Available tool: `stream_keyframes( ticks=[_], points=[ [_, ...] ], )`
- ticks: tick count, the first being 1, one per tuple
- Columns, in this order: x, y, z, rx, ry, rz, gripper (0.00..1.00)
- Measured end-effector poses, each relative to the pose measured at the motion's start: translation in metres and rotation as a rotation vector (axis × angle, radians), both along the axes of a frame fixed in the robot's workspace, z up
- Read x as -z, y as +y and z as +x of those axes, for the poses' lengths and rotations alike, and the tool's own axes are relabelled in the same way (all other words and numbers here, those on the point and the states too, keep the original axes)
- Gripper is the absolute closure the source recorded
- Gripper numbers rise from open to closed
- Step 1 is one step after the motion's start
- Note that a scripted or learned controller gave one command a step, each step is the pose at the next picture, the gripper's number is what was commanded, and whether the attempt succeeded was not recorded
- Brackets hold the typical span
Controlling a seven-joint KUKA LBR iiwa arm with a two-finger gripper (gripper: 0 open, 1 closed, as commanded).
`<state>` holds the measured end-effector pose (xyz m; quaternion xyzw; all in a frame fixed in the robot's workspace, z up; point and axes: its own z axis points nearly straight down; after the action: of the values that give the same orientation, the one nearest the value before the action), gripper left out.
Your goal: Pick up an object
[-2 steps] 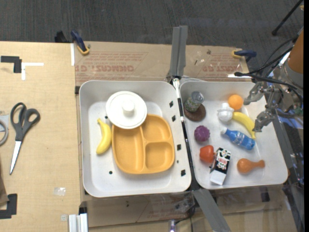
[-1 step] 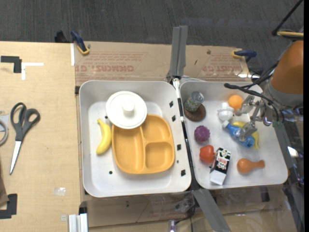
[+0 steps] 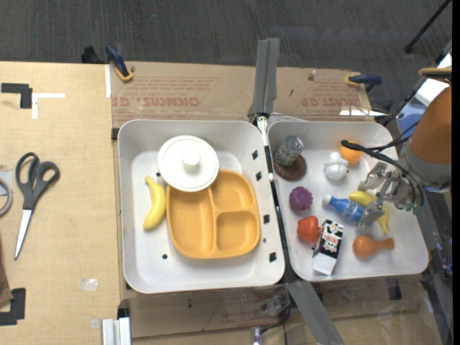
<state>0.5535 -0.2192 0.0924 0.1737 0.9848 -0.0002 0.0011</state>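
Objects sit unlifted in the right bin point(image 3: 424, 261), the blue bottle point(image 3: 343, 207) nearest at nine o'clock of my gripper point(image 3: 374, 207); whether the jaws are clenched I can't tell.

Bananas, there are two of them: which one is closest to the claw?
The small banana in the right bin, beside the claw; the other banana lies in the left bin.

Right bin point(image 3: 415, 264) crowded; bare floor beside banana point(image 3: 153, 203).
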Motion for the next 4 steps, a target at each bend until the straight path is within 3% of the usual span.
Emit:
stream_keyframes(
  ticks=[1, 2, 3, 4],
  points=[
    [-0.010, 0.004, 0.003, -0.005, -0.005, 0.002, 1.00],
    [-0.011, 0.003, 0.003, -0.005, -0.005, 0.001, 0.00],
    [-0.021, 0.004, 0.006, -0.009, -0.012, 0.000, 1.00],
    [-0.021, 0.005, 0.006, -0.009, -0.012, 0.000, 0.00]
  ],
)
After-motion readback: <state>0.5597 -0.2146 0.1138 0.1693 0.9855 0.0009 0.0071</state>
